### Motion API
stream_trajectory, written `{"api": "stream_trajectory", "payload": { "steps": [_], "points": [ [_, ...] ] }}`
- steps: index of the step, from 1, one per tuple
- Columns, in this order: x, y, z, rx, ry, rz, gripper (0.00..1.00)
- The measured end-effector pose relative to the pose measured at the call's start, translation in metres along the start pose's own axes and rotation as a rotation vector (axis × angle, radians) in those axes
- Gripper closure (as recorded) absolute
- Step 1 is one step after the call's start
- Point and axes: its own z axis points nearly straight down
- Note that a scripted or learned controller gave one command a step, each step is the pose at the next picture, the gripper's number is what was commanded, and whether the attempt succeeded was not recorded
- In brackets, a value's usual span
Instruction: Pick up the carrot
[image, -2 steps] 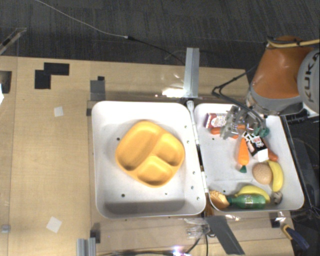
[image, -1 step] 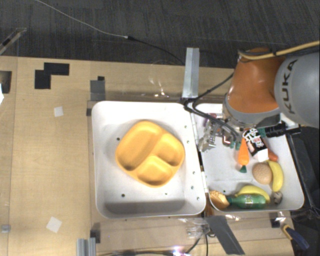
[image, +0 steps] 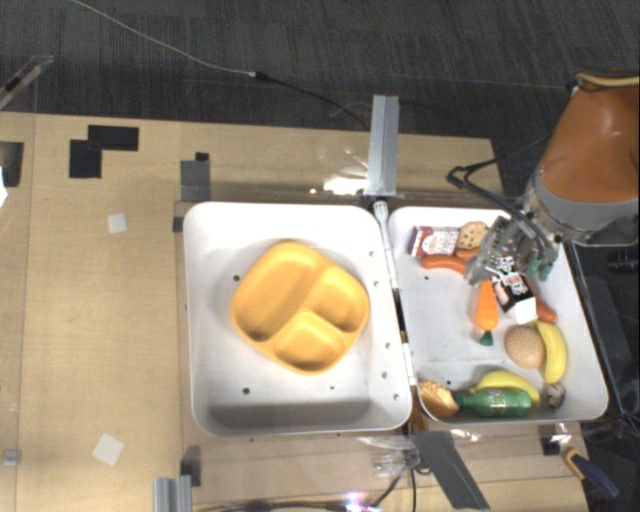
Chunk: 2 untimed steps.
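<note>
Carrot (image: 486, 308) lies in the right bin (image: 440, 340), a little to the right of its middle, with the orange body pointing far and the green end toward the near side. The claw (image: 497, 262) hangs just above its far tip, which in my judgement is the place for a descent onto the carrot; nothing is seen between the fingers. If the claw is released or clenched, I cannot tell, because the dark parts blur together.

Other things crowd the carrot, so a clean grip may be difficult. A small black and white packet (image: 514, 288) lies just beside it on the right, partly under the claw. A brown egg-shaped thing (image: 524, 346) and a banana (image: 552, 350) lie to the near right. A second banana (image: 505, 381) and a green vegetable (image: 497, 402) rest along the near wall. At the far side are a sausage (image: 444, 264), a red and white box (image: 434, 241) and a cookie (image: 472, 237). The box bears printing, but it is too small to read.

The left bin (image: 210, 330) holds a yellow divided plate (image: 299, 305). Both bins stand on the wooden tabletop (image: 90, 330).
</note>
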Motion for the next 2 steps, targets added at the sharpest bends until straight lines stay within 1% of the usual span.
{"api": "stream_trajectory", "payload": {
  "steps": [1, 2],
  "points": [
    [0.001, 0.001, 0.001, 0.000, 0.002, -0.002, 0.00],
    [-0.021, -0.033, 0.145, 0.003, 0.007, 0.091, 0.00]
  ]
}}
